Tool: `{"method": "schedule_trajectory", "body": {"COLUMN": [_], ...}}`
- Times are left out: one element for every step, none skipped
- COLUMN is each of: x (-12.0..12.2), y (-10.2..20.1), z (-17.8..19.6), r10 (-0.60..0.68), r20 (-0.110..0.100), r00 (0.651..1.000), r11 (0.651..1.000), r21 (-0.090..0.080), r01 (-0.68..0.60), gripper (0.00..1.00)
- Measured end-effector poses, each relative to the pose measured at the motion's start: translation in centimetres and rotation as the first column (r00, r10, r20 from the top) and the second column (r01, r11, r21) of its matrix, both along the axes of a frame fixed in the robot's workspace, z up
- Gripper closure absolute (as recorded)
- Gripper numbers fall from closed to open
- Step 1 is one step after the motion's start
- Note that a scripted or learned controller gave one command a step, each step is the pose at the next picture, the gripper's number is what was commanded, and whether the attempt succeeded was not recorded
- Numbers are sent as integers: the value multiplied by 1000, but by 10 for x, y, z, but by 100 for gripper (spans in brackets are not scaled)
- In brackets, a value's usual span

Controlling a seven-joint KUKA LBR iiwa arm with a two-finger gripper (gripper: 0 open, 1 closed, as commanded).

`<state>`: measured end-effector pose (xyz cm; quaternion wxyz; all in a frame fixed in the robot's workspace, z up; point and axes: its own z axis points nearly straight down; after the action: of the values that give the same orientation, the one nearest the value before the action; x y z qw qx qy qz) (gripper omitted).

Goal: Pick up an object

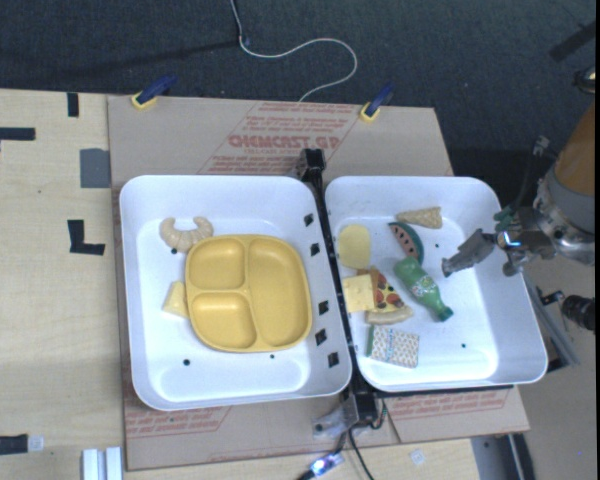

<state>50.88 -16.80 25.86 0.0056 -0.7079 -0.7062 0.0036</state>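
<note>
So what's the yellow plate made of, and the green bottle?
The yellow plate looks like hard plastic: one even colour, smooth, with moulded compartments and rounded edges. The green bottle seems plastic too, a slightly shiny toy, though it could be rubbery; the picture can't settle that.

The bench (40, 298) is pale wood with a few black and grey marks toward its left side. On it lies a flat sheet of brown cardboard (270, 138) with red print, held at its far edge by two clips, a yellow and blue one (153, 91) at the left corner and another (377, 101) further right. The two white bins rest on the cardboard, touching side by side: the left bin (145, 298) and the right bin (500, 338). A thin white cable (310, 48) loops over the dark floor beyond the far edge.
</note>
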Motion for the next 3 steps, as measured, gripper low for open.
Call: {"method": "schedule_trajectory", "body": {"x": [2, -4, 1], "y": [0, 2, 3], "z": [6, -58, -103], "r10": [4, 3, 4], "r20": [11, 5, 7], "r00": [1000, 1000, 1000], "r11": [1000, 1000, 1000], "r21": [-3, -1, -2], "r01": [-4, -3, -4], "gripper": [0, 0, 0]}}
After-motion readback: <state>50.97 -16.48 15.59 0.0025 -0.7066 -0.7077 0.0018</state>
